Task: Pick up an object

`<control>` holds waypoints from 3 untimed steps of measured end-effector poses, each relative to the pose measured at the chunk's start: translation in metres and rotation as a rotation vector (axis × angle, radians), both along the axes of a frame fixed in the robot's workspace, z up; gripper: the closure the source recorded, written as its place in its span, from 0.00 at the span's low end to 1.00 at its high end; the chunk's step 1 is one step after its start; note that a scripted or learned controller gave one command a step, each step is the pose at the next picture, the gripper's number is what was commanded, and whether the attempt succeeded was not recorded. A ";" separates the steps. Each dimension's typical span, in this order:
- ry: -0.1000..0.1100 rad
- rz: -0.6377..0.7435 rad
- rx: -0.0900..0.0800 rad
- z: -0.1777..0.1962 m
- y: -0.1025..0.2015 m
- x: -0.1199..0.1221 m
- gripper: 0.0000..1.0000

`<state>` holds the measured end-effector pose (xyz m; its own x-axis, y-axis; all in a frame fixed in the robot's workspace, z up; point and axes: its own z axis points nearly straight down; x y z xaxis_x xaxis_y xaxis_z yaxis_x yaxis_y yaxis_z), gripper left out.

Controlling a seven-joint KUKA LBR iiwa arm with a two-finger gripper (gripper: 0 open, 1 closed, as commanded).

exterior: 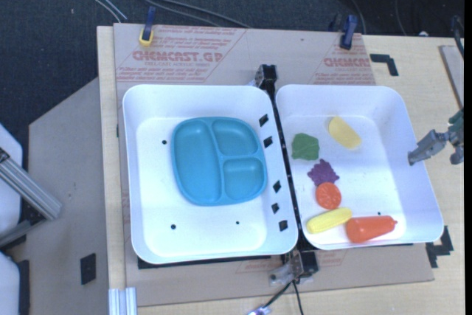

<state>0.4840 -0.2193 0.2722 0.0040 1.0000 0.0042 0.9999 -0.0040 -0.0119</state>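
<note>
Arm [451,138] cut off at right edge; jaws' state unclear.

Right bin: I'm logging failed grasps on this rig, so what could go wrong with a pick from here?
1. The toys sit packed together: the purple piece and the tomato look to be touching, and the corn lies close to the carrot. Fingers may nudge a neighbour or pinch two.
2. Corn and carrot lie near the right bin's front wall, so the gripper could hit the rim.
3. The rounded toys may roll or slip out.
</note>
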 end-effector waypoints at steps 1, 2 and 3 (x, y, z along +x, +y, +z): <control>-0.011 0.004 -0.004 0.006 0.001 0.002 0.00; -0.008 0.004 -0.001 -0.053 0.007 -0.002 0.00; -0.008 0.003 -0.001 -0.096 0.003 -0.004 0.00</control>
